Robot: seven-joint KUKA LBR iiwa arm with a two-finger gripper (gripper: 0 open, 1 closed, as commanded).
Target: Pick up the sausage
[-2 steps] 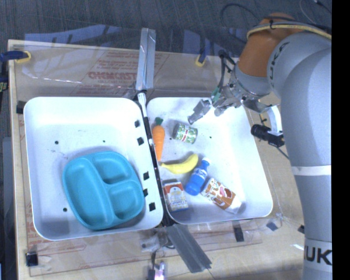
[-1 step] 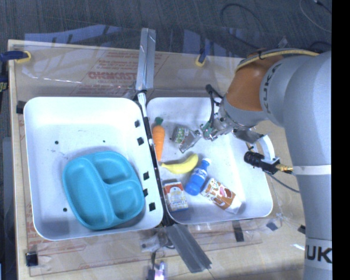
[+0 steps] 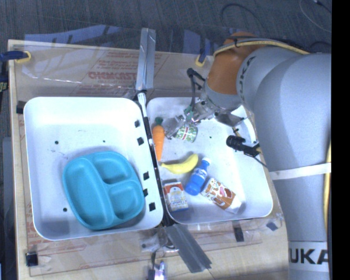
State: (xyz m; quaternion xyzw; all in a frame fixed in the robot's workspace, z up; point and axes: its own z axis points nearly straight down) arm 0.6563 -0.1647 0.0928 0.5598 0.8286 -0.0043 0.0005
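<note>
Sausage unclear among items in right bin (image 3: 254, 206), arm (image 3: 280, 98) bent over far rim, hand (image 3: 185, 126) low, grip cannot be told.

Turquoise tray (image 3: 103, 190), orange carrot (image 3: 158, 140), yellow banana (image 3: 181, 164), blue bottle (image 3: 197, 178), white bins (image 3: 41, 156), grey arm (image 3: 291, 115) banded orange.
</note>
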